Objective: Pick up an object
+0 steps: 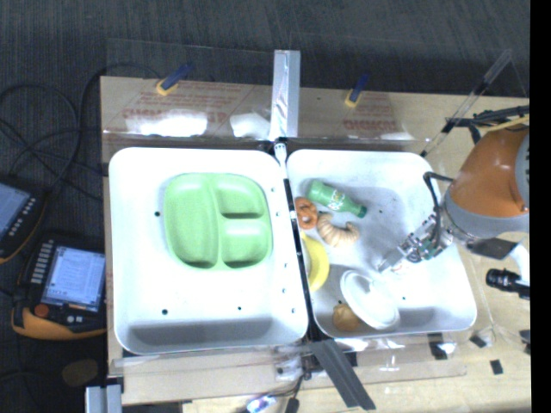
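Although the fingers (403,255) hang low over a bare patch of the right bin (455,310), the slanted overhead view is too small to tell how far apart they stand, and nothing can be seen between them. They point down and toward the bin's middle, on a grey arm (486,188) with an orange band that reaches in from the right.

Nearest to them is a white bowl (368,299), tipped on its side just below and toward the bin's front. Farther off lie a tan curved item (338,231), a green bottle (337,199) on its side, a small orange item (303,207), and a yellow banana (318,265) pressed along the wall shared with the left bin (138,317), which holds a green divided plate (217,218). A brown item (346,317) sits at the front, touching the bowl.

Judged from this, the main risk is a descent onto bare bin floor, closing on nothing. Aiming at the bowl also looks chancy: its smooth, rounded rim could slip free or roll aside. Objects against the dividing wall leave little room on that side.
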Controlling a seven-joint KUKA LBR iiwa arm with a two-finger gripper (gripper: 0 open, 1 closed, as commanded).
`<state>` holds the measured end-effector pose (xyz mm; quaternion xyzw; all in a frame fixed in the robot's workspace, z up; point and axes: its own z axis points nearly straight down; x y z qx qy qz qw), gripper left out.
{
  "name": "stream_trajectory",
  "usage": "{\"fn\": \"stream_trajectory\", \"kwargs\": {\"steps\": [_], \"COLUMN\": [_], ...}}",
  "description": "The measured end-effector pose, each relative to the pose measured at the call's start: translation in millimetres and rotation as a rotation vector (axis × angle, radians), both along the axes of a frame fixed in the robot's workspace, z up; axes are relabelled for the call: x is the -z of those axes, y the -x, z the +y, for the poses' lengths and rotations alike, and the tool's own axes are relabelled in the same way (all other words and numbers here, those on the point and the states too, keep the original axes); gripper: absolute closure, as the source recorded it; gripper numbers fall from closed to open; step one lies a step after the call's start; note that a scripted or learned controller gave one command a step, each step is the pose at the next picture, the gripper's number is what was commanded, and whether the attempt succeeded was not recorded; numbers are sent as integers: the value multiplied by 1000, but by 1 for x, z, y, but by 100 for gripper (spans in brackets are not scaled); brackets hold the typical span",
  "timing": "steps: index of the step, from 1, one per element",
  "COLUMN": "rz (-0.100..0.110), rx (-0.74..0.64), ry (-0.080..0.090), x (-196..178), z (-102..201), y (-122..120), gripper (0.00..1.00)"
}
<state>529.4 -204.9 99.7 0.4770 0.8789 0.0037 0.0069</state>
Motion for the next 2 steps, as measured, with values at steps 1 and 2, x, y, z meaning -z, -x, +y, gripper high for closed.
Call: {"fn": "stream_trajectory", "kwargs": {"steps": [1,2], "rz": [15,17], "rx": [61,3], "ry": [1,-1], "x": [-103,-155], "z": [-18,86], "y": [-40,2], "gripper": [100,100]}}
